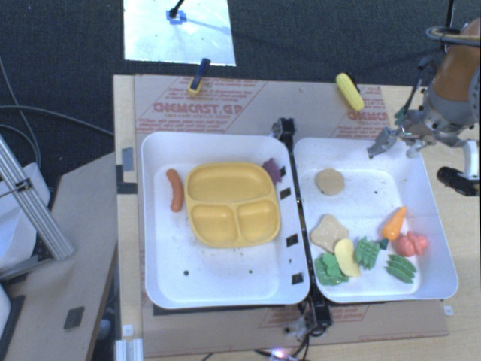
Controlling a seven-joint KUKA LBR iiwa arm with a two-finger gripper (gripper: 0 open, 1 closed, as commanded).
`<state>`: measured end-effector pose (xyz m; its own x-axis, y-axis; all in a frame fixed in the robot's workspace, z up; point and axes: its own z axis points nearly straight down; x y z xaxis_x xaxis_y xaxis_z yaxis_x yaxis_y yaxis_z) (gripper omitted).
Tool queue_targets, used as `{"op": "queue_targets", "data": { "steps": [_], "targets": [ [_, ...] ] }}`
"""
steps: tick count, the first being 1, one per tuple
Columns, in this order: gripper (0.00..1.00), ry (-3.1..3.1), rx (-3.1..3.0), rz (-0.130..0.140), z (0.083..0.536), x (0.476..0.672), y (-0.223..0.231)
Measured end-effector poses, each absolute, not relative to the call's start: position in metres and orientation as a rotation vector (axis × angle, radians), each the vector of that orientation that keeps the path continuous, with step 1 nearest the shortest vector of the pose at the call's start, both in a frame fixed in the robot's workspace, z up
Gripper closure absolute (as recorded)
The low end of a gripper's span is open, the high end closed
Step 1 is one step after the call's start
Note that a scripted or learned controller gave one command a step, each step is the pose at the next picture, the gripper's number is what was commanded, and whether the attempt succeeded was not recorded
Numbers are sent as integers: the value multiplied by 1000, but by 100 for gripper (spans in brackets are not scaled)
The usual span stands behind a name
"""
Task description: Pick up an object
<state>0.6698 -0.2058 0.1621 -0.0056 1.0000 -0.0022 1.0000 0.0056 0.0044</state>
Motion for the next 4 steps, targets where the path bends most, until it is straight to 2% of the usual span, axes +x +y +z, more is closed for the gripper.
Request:
{"op": "queue_targets", "data": {
  "steps": [1,2,3,4],
  "targets": [
    [0,2226,2231,-9,97,573,-207],
    [0,2223,2228,-5,98,483,-192],
    [0,2221,2220,1,84,494,-207],
    [0,2227,2209,5,85,543,-186]
  ]
}}
